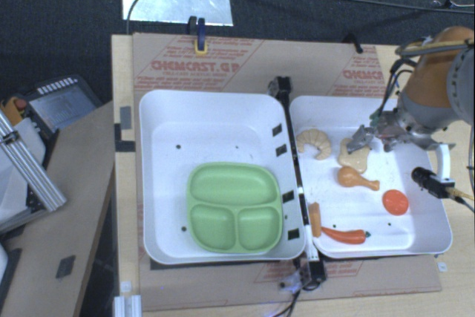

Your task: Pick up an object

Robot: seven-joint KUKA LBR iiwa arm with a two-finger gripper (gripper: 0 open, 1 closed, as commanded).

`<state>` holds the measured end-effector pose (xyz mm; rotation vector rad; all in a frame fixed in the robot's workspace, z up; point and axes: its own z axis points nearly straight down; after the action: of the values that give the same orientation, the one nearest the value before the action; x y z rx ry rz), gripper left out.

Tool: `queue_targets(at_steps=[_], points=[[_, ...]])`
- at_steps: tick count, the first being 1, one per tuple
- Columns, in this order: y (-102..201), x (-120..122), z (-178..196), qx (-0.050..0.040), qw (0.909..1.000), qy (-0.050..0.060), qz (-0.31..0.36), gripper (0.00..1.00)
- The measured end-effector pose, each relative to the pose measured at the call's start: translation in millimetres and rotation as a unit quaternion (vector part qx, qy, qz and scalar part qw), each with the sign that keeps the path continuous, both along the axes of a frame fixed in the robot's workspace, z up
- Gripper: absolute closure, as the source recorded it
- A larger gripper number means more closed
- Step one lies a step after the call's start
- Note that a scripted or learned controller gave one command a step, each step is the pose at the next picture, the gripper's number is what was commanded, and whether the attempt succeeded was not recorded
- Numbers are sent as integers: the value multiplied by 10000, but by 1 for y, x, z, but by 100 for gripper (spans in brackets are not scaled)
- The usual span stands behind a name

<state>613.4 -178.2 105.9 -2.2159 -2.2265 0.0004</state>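
Pale toy food piece (353, 158) mid right bin (423, 237), under gripper (361, 138), jaw state untellable: likely light, stiff, slippery; best pinched across narrow middle.

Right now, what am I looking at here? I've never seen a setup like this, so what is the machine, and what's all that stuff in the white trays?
You're looking down at a slant from one fixed camera above a bench. The grey and orange thing at the right is a robot arm; its gripper is the part meant to pick things up. Two shallow white bins sit side by side. The left bin holds a green divided plate. The right bin holds toy food: a croissant, a pale piece just under the gripper, a chicken drumstick, an orange ball, a carrot and a red chili. The gripper is low over the pale piece, but I can't tell whether it holds anything.
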Motion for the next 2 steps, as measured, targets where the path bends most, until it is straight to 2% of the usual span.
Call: queue_targets(at_steps=[1,2], points=[[-1,1,13,-9,10000,-25,4,100],[-6,8,60,-10,10000,-34,-6,100]])
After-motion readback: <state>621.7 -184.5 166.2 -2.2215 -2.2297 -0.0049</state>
